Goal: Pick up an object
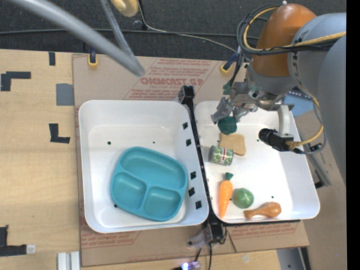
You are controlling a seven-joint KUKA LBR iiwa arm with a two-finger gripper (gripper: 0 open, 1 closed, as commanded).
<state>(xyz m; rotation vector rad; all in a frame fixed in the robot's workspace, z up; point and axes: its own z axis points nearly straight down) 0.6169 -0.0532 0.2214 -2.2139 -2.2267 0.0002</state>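
Okay, I see the end effector [229, 115] at twelve o'clock in the right bin [292, 173]. It's clamped on a dark green object [228, 125], toast slice [234, 144] just below at six.

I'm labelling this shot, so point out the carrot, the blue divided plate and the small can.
carrot [224, 197]: camera view, middle of its orange body.
blue divided plate [130, 169]: camera view, ridge between compartments.
small can [221, 155]: camera view, its side label.

Grey arm [326, 55] reaches in from right, orange band [279, 38] above wrist, cables looped round it. Gripper [226, 116] points down-left, low over the bench; finger state can't be made out.
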